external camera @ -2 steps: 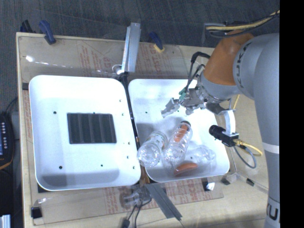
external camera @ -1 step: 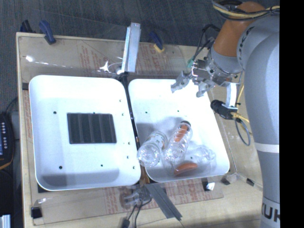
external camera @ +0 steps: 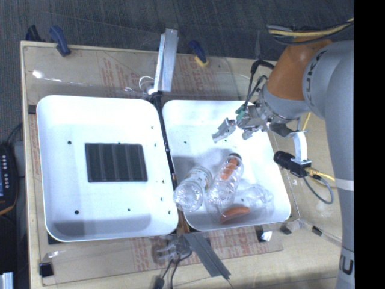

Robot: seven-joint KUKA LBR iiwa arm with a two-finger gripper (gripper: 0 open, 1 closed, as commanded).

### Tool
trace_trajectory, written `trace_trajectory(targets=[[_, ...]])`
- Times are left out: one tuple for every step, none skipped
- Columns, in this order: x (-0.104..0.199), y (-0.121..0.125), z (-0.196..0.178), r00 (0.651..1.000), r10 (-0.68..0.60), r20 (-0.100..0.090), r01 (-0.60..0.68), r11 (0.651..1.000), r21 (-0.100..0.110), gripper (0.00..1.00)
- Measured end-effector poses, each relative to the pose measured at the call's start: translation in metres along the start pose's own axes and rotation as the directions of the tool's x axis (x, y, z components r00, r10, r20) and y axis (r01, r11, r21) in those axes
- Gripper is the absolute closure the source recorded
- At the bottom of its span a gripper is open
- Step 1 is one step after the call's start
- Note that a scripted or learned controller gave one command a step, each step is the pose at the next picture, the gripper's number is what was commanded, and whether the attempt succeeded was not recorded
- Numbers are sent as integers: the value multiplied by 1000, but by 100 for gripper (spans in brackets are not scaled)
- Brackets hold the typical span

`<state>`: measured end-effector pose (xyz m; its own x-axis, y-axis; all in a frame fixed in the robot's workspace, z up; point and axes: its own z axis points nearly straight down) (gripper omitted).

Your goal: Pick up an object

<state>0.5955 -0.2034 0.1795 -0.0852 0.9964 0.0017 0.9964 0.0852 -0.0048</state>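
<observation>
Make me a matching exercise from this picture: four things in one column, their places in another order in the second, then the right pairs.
Things:
1. dark slatted panel
2. clear plastic bottles
3. gripper
4. blue clamp

Places:
A. above the right bin
B. bench's far left edge
C. floor of the left bin
D. near part of the right bin

Pairs: 1-C, 2-D, 3-A, 4-B

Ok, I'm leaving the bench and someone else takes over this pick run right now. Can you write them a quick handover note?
Gripper: above the far part of the right bin, nothing seen between its fingers.
Things: clear plastic bottles piled at the near end of the right bin, with an orange item by the near rim. The left bin holds a dark ridged tray.
Done: no pick yet.
Left: descend, grasp one object, lift.
</observation>
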Motion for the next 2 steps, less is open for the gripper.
trace_trajectory(targets=[[-3,-24,82,996,93,0,-93,996,0,0],[4,-46,88,998,-58,1,58,998,-2,0]])
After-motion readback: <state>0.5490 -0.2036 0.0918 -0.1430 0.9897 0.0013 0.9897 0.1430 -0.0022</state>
